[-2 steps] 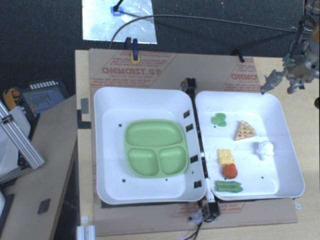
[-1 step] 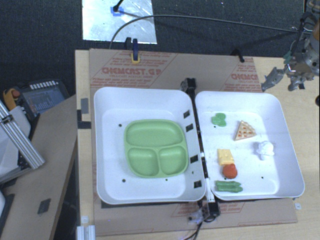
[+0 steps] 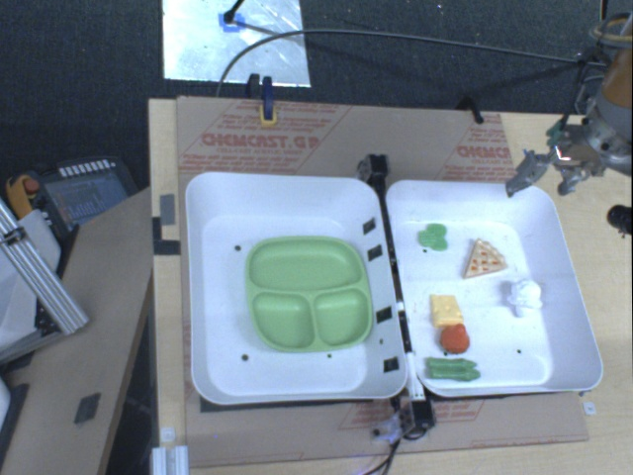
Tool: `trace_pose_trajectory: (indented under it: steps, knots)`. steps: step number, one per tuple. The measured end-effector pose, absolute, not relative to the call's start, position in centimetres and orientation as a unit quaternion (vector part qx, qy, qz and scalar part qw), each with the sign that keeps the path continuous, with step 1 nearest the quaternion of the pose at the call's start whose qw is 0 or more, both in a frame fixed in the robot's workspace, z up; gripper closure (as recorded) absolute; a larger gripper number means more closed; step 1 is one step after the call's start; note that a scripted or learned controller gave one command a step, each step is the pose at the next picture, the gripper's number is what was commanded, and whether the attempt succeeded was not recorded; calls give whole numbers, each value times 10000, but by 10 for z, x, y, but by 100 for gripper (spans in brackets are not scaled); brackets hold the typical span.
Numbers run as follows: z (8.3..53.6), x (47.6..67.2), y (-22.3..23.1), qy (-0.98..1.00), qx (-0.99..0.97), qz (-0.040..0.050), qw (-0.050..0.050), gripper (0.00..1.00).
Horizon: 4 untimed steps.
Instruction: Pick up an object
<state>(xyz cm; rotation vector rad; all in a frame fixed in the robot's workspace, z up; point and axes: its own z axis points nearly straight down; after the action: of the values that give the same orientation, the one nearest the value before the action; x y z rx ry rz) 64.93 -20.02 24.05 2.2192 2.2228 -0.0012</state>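
The right bin (image 3: 559, 349) holds several small toy foods. A green leafy piece (image 3: 431, 235) lies near its back left, and a waffle-patterned pizza slice (image 3: 485, 259) sits to the right of it. A white crumpled piece (image 3: 522, 295) lies toward the right side. A yellow block (image 3: 446, 311) touches a red ball (image 3: 454, 338), with a green bean pod (image 3: 452, 368) at the front. My gripper (image 3: 548, 174) hovers over the bin's back right corner, open, its fingers spread with nothing between them.
The left bin (image 3: 213, 216) holds a green divided plate (image 3: 305, 292). Black clips (image 3: 381, 255) run along the seam between the bins. A cable (image 3: 396, 38) crosses the dark floor behind the bench. A control pendant (image 3: 84, 196) sits at the left.
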Motion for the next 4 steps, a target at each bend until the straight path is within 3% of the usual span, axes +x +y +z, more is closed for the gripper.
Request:
trace_pose_trajectory:
  steps: [2, 3, 4]
  knots:
    - [153, 646, -198, 7080, 7062, -2, -3, 0]
    - [167, 648, -198, 7087, 7055, 17, 27, 100]
    - [221, 649, -198, 7085, 7057, 16, 30, 100]
